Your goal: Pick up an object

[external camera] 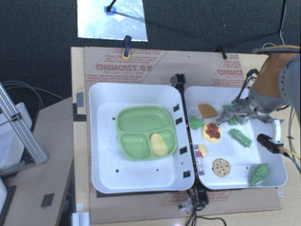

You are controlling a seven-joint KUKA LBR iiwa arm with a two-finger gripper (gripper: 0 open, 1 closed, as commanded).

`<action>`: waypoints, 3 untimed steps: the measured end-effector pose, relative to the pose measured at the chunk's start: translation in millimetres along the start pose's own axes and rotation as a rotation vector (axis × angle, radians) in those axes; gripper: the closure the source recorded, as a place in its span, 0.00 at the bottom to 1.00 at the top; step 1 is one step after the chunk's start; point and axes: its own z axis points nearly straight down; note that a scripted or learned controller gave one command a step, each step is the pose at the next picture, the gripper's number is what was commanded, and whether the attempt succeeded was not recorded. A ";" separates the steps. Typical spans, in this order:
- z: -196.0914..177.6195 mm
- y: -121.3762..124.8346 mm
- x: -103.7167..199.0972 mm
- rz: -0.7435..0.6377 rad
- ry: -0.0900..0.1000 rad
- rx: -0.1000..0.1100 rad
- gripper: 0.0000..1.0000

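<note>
My pincer (229, 115) hangs low over the right bin (277, 173); how wide it gapes, or whether it grips anything, I cannot tell. Just beside it lies an orange wedge (207, 110), a pizza toy (212, 132) nearer the camera, a green bar (241, 137) close by, a cookie (220, 167) farther off. The green tray (141, 126) sits well apart.
</note>
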 end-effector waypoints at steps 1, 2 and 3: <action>-74.5 57.3 -3.8 -0.007 -0.005 -0.015 0.00; -1.2 25.9 -14.0 -0.001 -0.001 0.000 0.00; -84.1 27.9 -26.7 -0.002 -0.006 -0.013 0.00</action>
